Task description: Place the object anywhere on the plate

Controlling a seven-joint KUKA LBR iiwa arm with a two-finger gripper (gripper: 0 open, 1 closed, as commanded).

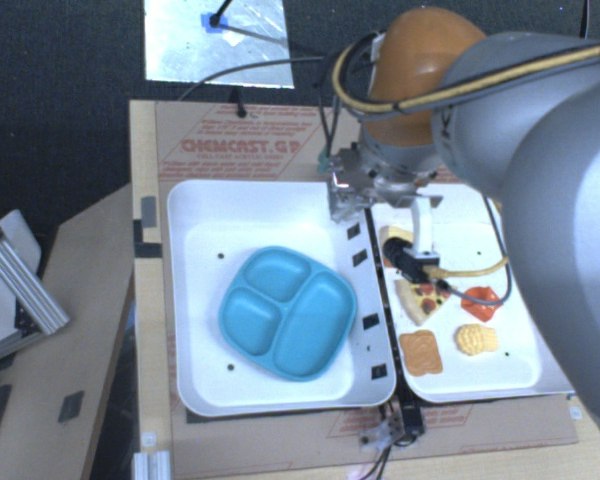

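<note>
Starting at your left, the left bin (195, 268) holds the blue plate (285, 313), a rounded tray with three compartments. It lies flat and turned at a slant, towards the near right part of that bin, close to the wall shared with the other bin.

Move your eye right to that shared wall. The gripper (346, 206) hangs over its far end, just at the line where the two bins meet, with the orange band and the grey arm rising behind it to the right. From this angle you cannot tell how the gripper stands, whether apart or together, and you see nothing held in it.

Further right, the right bin (515, 373) carries the toy food, and the thing to be placed is among these pieces, though you cannot tell which one it is. A pale yellow piece (394, 235) lies nearest the gripper, against the shared wall. Nearer to you is a pizza slice (420, 302), and nearer again a tan cracker (420, 353). To the right of the slice sits a red piece (483, 302), and just below it a yellow knobbly piece (477, 340). All five lie apart from the plate, on the other side of the wall.
</note>
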